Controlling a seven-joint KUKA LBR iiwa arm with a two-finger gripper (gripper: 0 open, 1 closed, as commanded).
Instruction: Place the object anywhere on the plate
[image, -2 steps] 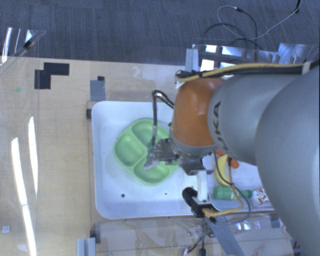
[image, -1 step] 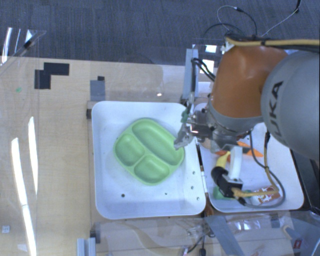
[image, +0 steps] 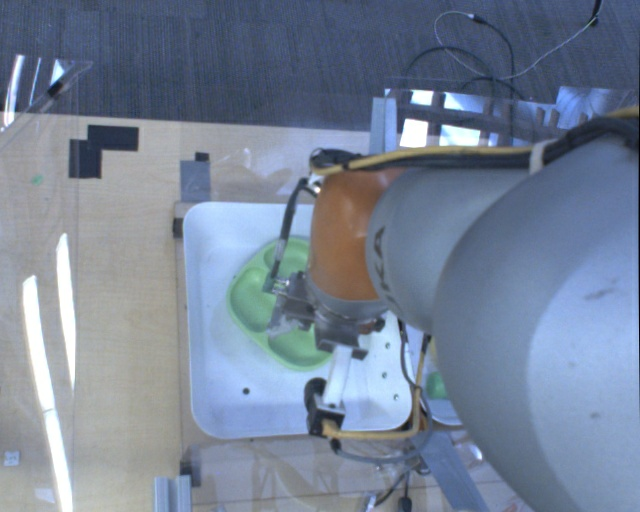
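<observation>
Over the white bin (image: 215, 400) on the counter (image: 100, 350), the end effector (image: 290, 310) hangs directly above the green plate (image: 250, 295); its grip state cannot be told.

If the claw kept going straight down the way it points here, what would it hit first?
Most likely the green plate in the left white bin; the claw sits directly over it, though its height above is unclear.

Black L-shaped mark (image: 98, 148) near bench's (image: 90, 350) far left corner. Grey bracket (image: 196, 180) at the bin's (image: 215, 400) far left corner.
</observation>
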